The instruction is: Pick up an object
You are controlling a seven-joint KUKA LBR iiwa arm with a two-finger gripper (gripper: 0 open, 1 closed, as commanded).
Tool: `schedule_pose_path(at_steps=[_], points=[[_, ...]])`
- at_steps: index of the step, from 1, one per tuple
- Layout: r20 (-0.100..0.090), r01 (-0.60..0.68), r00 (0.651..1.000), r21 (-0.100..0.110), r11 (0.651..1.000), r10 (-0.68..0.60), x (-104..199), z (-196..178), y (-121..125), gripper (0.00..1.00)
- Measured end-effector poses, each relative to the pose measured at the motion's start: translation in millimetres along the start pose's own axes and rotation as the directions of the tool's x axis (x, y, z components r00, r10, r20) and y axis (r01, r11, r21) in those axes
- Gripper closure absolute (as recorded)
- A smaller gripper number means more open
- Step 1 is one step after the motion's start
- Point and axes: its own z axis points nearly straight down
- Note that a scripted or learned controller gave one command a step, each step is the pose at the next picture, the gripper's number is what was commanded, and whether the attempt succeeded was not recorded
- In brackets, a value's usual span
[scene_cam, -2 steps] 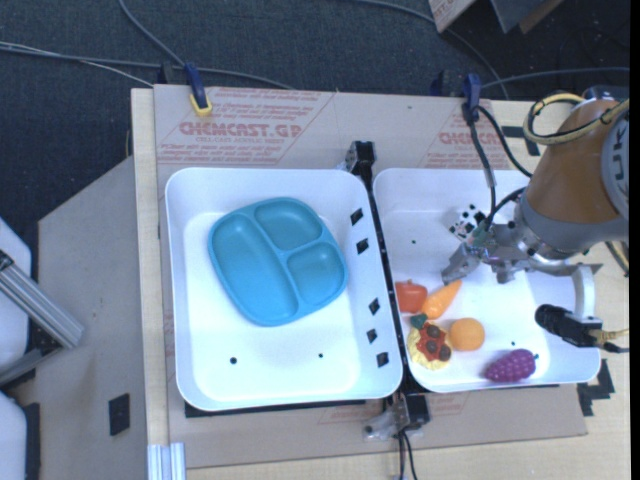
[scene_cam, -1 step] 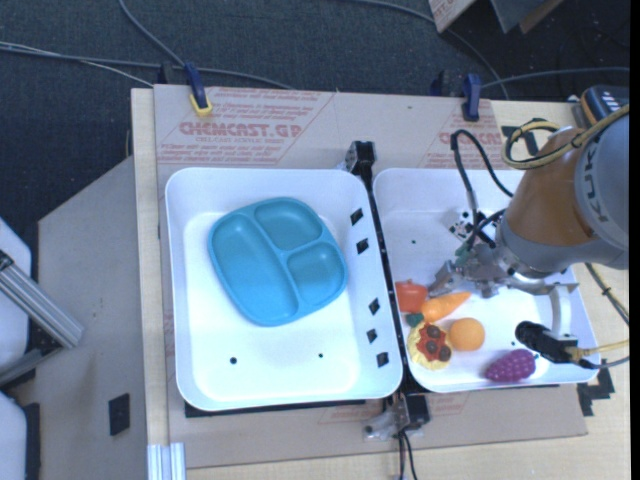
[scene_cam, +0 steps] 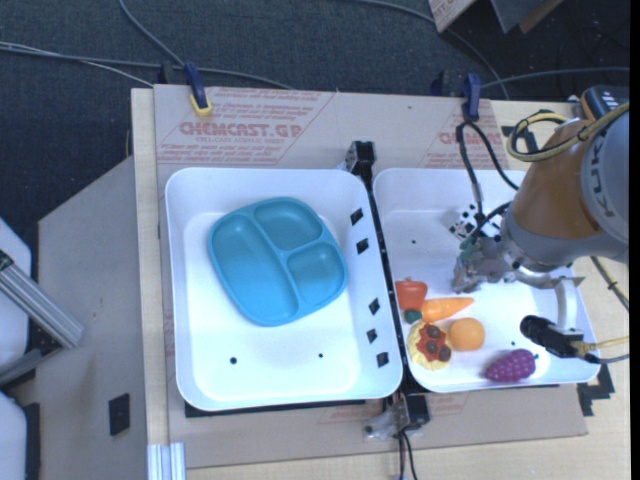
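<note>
My gripper [scene_cam: 468,274] hangs low in the right bin [scene_cam: 425,200], reaching in from the right. Just below and to its left lies an orange carrot [scene_cam: 446,308], with a red toy pepper [scene_cam: 410,294] beside it near the bin's left wall. An orange ball-shaped fruit [scene_cam: 466,334], a small pizza slice with toppings [scene_cam: 430,346] and a purple bunch of grapes [scene_cam: 511,365] lie along the bin's front. Nothing shows in the gripper's grasp.
A blue divided plate [scene_cam: 278,259] lies in the left bin [scene_cam: 200,348]. The ridge between the two bins [scene_cam: 370,268] carries black markers. Clamps [scene_cam: 198,94] hold the board at the back, and cables run across the dark floor.
</note>
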Motion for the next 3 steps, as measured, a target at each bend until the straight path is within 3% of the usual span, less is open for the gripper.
schedule_pose_path(at_steps=[1, 3], points=[[0.002, 0.002, 1.0, -0.005, 1.0, -0.002, 3.7, -43.8, 2.7, 1.0], [0.003, 0.003, 1.0, -0.008, 1.0, -0.003, 13.3, -167.6, 5.1, 1.0]])
